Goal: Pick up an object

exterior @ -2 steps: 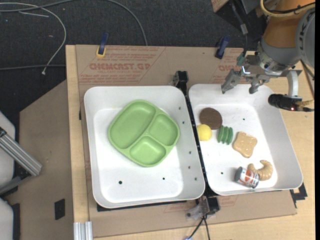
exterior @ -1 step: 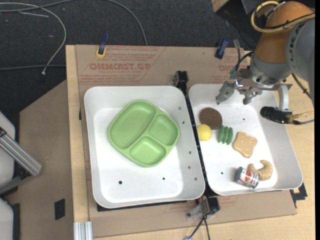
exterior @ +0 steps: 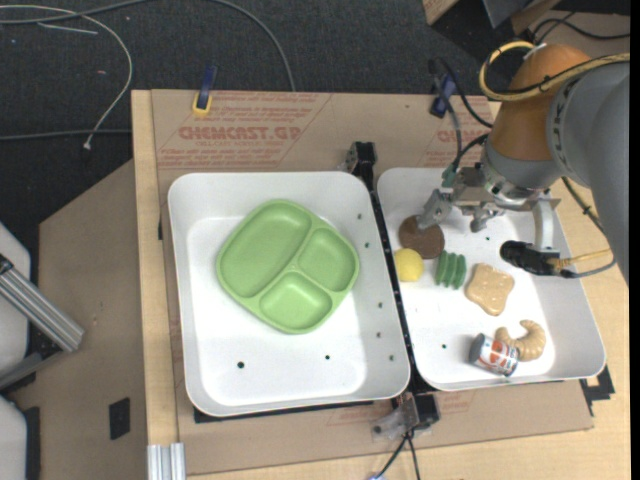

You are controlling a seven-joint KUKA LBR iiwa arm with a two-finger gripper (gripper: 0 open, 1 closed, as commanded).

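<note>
My gripper (exterior: 455, 222) hangs over the back of the right bin (exterior: 575, 353). It is open, and bare white bin floor shows between its fingers. Its left finger (exterior: 431, 213) ends just above a brown round piece (exterior: 422, 237). A yellow ball-like fruit (exterior: 408, 265) lies right in front of that piece. Green pods (exterior: 451, 270) sit beside the fruit. A slice of toast (exterior: 490, 288) lies further right. Near the front edge, a small can (exterior: 494, 354) rests against a croissant (exterior: 531, 338).
The left bin (exterior: 190, 298) holds a green divided plate (exterior: 288, 265). A black divider clamp (exterior: 361, 156) sits between the bins at the back. A black connector with a yellow cable (exterior: 535, 258) hangs from the arm over the right bin's right side.
</note>
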